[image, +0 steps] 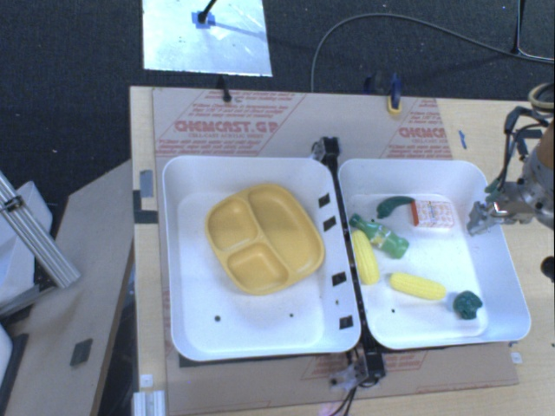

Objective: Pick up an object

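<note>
In the right bin (486,271) lie a white and red packet (432,213), a dark green curved piece (395,204), a green toy bottle (379,236), two yellow corn cobs (366,256) (418,286) and a dark green broccoli (467,303). My gripper (483,217) hangs over the bin's right edge, to the right of the packet, with nothing seen between its fingers.
The left bin (186,302) holds a yellow divided plate (263,237). A black hinge strip (340,250) runs between the bins. A metal sheet (205,24) lies at the back, and cables cross the floor behind the bench.
</note>
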`<state>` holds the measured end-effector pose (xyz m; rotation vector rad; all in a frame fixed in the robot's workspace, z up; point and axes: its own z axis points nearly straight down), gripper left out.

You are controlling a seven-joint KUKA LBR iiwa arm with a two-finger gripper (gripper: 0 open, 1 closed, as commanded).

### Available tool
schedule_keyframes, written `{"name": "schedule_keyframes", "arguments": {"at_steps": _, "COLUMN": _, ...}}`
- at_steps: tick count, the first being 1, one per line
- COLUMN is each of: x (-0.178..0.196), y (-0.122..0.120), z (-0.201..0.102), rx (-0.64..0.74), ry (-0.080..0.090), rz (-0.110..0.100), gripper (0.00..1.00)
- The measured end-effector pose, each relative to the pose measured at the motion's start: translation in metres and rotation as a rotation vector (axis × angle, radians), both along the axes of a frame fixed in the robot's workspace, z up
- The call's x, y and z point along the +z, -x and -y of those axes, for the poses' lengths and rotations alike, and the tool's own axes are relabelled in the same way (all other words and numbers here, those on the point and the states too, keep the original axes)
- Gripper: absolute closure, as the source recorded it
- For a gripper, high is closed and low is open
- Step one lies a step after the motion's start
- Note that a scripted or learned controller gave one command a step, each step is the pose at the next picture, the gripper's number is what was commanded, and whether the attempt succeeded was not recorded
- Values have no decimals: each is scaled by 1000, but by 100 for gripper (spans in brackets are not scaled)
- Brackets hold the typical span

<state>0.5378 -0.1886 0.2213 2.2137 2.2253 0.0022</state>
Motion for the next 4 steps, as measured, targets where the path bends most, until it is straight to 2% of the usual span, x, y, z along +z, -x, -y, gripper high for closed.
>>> {"name": "schedule_keyframes", "arguments": {"at_steps": 1, "x": 7, "y": -1, "z": -61, "rx": 5, "ry": -2, "rz": -1, "gripper": 100}}
{"name": "schedule_keyframes", "arguments": {"at_steps": 3, "x": 1, "y": 18, "z": -178, "rx": 4, "ry": -2, "rz": -3, "gripper": 100}}
{"name": "schedule_keyframes", "arguments": {"at_steps": 4, "x": 4, "y": 11, "z": -227, "rx": 4, "ry": -2, "rz": -1, "gripper": 100}}
